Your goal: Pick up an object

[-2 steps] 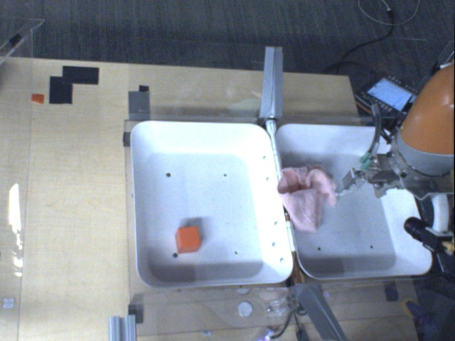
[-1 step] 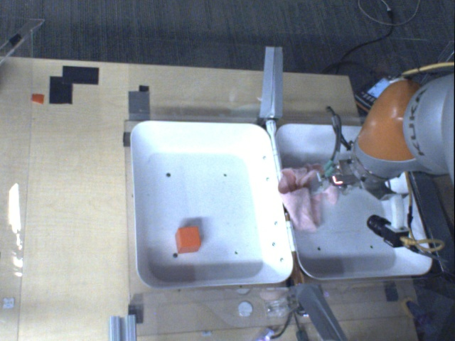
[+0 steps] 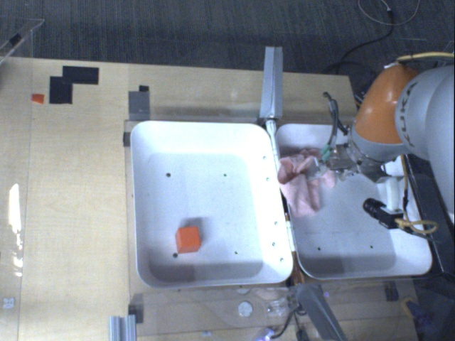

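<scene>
step: grasp cloth | cloth (image 3: 301, 183) lies bunched at 9 o'clock in right bin (image 3: 355, 258), against the wall | my gripper (image 3: 328, 160) sits at its 2 o'clock edge, grip state unclear | advice: bite a thick fold, lift straight | cube (image 3: 188, 239) in left bin (image 3: 206, 144)

A small orange cube (image 3: 188, 239) lies in the left shallow white bin (image 3: 153, 190), toward seven o'clock. On the pale wooden bench (image 3: 64, 212), at ten o'clock, black stepped tape marks (image 3: 71, 82) sit beside a tiny orange-red square (image 3: 38, 99).
</scene>
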Controlling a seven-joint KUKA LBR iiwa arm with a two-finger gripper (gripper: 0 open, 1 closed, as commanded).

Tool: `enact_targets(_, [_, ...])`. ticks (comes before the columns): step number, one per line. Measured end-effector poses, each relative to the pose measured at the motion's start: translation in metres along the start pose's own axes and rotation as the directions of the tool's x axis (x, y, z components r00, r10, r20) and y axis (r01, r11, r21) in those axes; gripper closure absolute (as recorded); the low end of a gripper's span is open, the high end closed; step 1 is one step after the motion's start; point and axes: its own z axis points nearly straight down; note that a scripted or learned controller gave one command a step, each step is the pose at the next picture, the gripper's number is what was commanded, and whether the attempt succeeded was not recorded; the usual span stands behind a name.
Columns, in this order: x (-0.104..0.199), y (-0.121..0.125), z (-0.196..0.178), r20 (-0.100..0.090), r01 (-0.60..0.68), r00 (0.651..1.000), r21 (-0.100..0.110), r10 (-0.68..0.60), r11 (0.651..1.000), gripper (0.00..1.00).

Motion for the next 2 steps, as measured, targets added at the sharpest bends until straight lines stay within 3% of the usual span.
enact_targets(1, [0.020, 0.036, 0.001, 0.001, 0.068, 0.998, 0.002, -0.068, 0.998, 0.00])
enact_targets(2, [0.009, 0.062, 0.002, -0.005, 0.148, 0.989, 0.015, -0.148, 0.989, 0.00])
